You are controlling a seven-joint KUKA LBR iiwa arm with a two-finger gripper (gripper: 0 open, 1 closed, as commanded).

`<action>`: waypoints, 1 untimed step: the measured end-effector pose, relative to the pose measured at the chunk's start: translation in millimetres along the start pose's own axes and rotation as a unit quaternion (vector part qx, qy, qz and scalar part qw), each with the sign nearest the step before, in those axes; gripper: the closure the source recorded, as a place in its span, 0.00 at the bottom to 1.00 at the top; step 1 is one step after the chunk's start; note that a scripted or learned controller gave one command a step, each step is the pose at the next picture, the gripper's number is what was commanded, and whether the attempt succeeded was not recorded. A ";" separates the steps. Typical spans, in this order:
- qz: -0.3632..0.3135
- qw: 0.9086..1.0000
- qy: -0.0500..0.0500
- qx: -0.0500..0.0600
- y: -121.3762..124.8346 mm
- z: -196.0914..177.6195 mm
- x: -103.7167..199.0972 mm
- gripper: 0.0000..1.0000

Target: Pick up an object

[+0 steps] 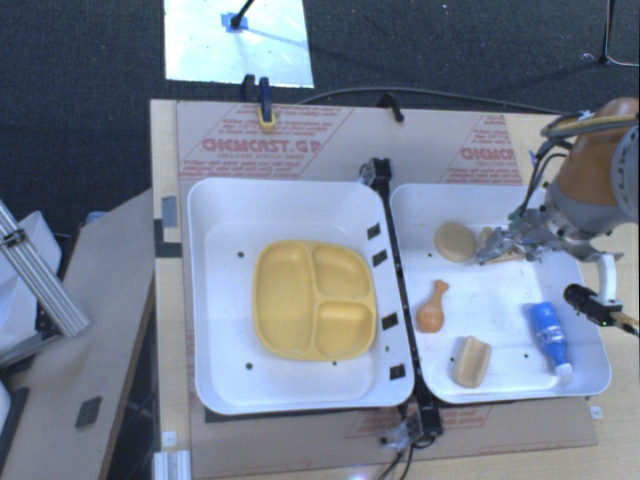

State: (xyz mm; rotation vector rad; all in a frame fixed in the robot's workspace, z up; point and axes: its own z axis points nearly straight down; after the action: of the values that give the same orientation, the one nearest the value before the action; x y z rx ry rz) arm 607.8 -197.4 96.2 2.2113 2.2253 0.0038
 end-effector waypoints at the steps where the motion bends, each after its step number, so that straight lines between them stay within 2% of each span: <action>1: 0.001 1.000 0.000 0.000 4.0 -45.2 5.3 1.00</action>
State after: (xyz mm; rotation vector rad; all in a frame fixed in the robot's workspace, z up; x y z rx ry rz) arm 611.6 -192.0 141.4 2.2129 2.2233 0.0046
